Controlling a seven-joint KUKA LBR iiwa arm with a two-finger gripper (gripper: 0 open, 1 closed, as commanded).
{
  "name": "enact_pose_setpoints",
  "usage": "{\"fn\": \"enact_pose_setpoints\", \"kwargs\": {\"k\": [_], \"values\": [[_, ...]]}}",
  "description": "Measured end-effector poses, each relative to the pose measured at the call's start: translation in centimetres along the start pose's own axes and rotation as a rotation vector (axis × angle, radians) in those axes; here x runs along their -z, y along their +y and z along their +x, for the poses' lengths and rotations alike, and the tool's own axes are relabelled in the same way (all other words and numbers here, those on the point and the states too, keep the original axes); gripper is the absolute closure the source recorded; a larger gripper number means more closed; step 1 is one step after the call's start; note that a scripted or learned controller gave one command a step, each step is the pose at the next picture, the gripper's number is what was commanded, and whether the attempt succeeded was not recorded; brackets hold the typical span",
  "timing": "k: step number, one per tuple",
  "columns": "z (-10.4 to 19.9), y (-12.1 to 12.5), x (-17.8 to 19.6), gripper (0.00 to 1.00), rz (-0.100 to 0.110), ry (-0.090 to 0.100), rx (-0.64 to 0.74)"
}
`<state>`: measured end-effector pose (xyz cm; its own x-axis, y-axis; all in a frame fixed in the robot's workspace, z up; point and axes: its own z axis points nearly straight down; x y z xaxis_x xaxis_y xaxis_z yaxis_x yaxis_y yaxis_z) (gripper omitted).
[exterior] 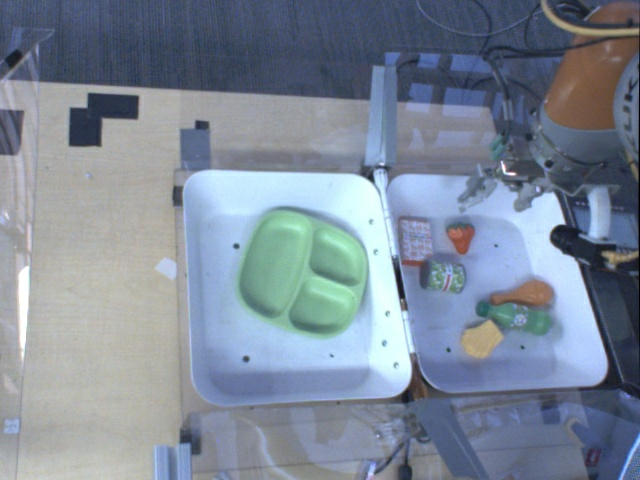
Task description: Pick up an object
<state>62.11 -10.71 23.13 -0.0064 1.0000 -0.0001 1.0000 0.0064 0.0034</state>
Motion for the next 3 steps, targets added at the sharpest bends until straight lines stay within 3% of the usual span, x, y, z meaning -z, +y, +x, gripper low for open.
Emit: {"fn": "enact_pose_setpoints", "kwargs": {"k": [1,2,3], "values": [[-1.4,-1.7,-10.2,0.0,0.003,0.0,-0.027],[-2.0,2.2,-14.4,0.0,-0.005,-0.001,-0.049],[-1.9,2.5,-13.1,1.0,-0.011,0.001,-0.046]]}}
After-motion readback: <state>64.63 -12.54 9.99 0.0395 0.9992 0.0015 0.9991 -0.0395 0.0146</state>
